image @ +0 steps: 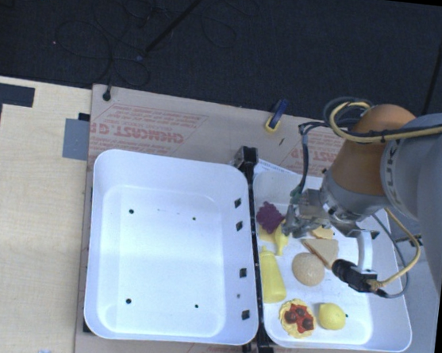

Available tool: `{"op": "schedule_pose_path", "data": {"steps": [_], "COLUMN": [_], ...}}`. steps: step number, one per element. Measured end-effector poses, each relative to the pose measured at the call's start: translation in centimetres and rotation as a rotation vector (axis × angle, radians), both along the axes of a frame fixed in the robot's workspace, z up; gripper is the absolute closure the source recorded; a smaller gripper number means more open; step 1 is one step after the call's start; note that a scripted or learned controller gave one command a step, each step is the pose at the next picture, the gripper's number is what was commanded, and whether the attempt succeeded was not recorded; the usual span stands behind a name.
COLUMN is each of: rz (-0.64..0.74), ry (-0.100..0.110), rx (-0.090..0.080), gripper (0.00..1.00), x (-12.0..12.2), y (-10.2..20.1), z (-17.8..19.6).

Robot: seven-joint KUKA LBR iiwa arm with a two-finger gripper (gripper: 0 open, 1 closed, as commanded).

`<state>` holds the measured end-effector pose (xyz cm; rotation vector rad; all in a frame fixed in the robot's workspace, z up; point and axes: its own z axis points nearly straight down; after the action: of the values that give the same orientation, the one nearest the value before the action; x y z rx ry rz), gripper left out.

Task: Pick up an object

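Gripper [305, 218] hangs low in the right bin [394, 333], at its upper left part, just beside the purple piece [269, 215]; whether its fingers are open or shut I cannot tell. Close under it lie a tan wedge [322, 248] and a beige ball [308, 269]. Along the left wall lies a yellow stick [271, 275]. Near the front rim sit a small pizza [297, 318] and a lemon [332, 316]. Left bin [114, 199] offers wide open floor.

The light wooden bench [16, 218] carries a brown cardboard sheet [171, 126] printed with red lettering. Two shallow white bins sit on the sheet, touching side by side: the left bin [106, 198] and the right bin [390, 328].
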<state>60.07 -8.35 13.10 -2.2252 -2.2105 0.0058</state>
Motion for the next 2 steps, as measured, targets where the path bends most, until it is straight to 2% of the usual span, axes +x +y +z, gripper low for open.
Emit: {"op": "schedule_pose_path", "data": {"steps": [1, 2], "rz": [-0.001, 0.006], "ry": [0.0, 0.0], "rx": [0.0, 0.0], "gripper": [0.0, 0.0], "x": [0.0, -1.2], "y": [0.0, -1.2], "z": [0.0, -4.6]}}
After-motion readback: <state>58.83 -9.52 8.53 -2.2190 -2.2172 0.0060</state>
